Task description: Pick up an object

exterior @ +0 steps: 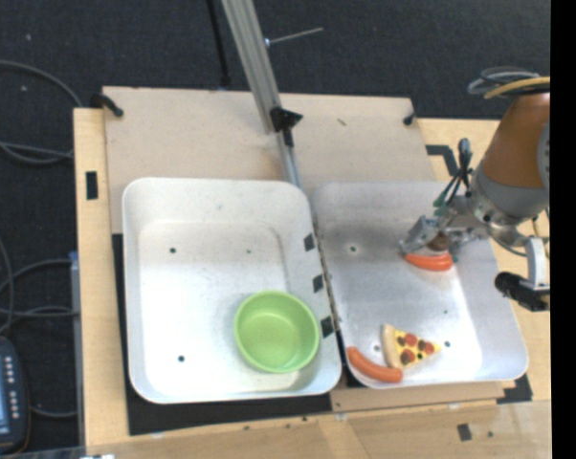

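My claw (432,245) is down on the small orange sausage-shaped toy (429,261) in the right white bin (365,218), grip unclear, lift still pending.

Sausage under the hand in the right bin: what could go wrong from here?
1. The hand sits right over the orange sausage; whether it is gripped cannot be told, so a lift may come up bare.
2. The sausage is round and narrow, so it could roll away.
3. It could slide toward the pizza slice.
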